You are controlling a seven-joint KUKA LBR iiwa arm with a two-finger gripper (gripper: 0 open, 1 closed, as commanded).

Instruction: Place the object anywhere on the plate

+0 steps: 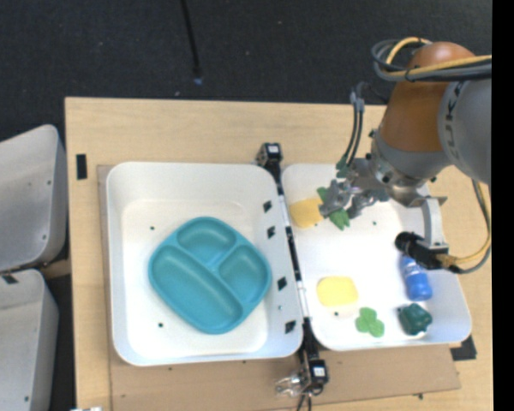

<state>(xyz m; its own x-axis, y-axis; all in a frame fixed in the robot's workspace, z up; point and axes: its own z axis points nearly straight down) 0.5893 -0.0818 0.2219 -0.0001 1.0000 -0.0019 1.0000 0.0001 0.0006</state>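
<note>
A teal divided plate (209, 273) lies in the left bin (128, 187). My gripper (337, 205) hangs over the upper left part of the right bin (450, 315), well to the right of the plate. A small green object (338, 220) sits between its fingers, just above the bin floor. The grey arm with its orange band comes in from the upper right and hides the bin's far right corner.
In the right bin lie a yellow piece (306, 213) beside the gripper, another yellow piece (336, 291), a light green piece (369, 322), a dark green piece (414, 318) and a blue bottle (415, 279). A ridge with black clips (288, 255) separates the bins.
</note>
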